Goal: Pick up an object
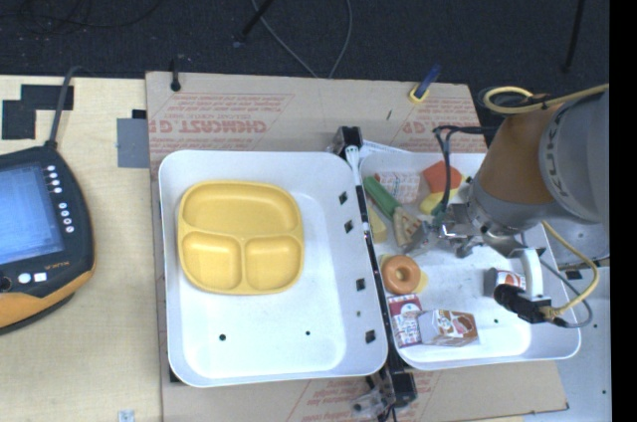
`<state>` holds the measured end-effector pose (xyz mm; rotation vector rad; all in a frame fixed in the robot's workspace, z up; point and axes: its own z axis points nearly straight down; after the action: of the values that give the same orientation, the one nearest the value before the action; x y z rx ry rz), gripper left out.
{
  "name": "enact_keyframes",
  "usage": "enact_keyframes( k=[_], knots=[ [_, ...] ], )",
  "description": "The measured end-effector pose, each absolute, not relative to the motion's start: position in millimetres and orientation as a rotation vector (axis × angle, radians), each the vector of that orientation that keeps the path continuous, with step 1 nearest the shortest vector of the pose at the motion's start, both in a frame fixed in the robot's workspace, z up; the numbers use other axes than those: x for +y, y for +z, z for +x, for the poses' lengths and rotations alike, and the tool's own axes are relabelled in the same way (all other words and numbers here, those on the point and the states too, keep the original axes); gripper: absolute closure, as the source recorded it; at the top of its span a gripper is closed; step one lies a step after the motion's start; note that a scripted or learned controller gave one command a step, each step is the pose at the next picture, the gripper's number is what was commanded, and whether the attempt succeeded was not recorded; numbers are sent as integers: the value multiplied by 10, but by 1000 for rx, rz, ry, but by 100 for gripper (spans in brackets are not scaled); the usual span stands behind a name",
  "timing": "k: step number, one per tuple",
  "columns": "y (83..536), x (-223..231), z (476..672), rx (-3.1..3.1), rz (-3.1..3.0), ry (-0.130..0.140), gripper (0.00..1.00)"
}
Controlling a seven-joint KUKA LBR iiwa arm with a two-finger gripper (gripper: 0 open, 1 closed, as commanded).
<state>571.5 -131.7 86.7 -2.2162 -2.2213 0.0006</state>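
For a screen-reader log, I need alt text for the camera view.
A grey robot arm with an orange band reaches from the right into the right bin, above a pile of small objects including a doughnut and two small cartons. The left bin holds a yellow divided tray.

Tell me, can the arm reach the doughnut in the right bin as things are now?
Probably yes. The doughnut lies uncovered on the right bin's floor, with a bare patch on its right side, and the arm already hangs over that bin close by.
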Motion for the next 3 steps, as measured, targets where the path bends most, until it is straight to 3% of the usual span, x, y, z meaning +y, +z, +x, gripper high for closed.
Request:
enact_keyframes(
  k=[1,2,3],
  knots=[
    [855,-1751,6466,-2226,-2217,0,0],
    [921,-1744,6425,-2220,-2204,14,100],
    [1400,-1089,6205,-2226,-2229,13,100]
  ],
)
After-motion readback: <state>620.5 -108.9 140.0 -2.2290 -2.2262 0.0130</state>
